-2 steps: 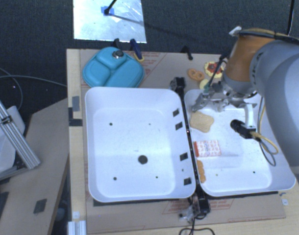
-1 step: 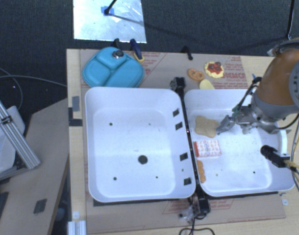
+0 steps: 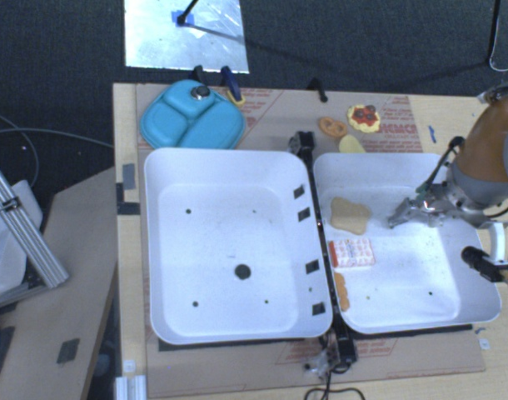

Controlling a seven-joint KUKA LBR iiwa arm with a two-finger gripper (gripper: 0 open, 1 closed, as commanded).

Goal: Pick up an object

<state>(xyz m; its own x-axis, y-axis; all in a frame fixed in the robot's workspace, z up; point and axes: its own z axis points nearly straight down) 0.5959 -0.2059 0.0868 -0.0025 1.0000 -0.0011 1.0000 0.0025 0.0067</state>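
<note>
Your claw [image 3: 397, 218] sits in the right bin [image 3: 454, 302], at the centre right of the frame, low over the bin floor. Its metal tips point left toward a tan, bread-shaped piece [image 3: 350, 215] lying just beside them; nothing is between them, and you cannot tell from this angle how wide they stand.

Three candidates lie along the left side of that bin. The tan piece is uppermost and nearest the claw. Below it lies a small red and white packet [image 3: 351, 252], flat on the floor. Lower still, a thin orange strip [image 3: 341, 291] hugs the left wall.

Judge the tan piece as your best bet. It looks like a light toy food item, probably stiff plastic or foam, thick enough to stand proud of the floor. Take it across its narrower width, so the tips close on its two flat sides and not on the rounded corners, where a smooth surface could squirt out.

The packet looks light too, but it lies so flat that the tips would likely scrape the floor before they get under its edges. The orange strip seems worst placed: the wall leaves little room for a tip on that side.

The left bin [image 3: 229, 173] holds only small dark marks.
</note>
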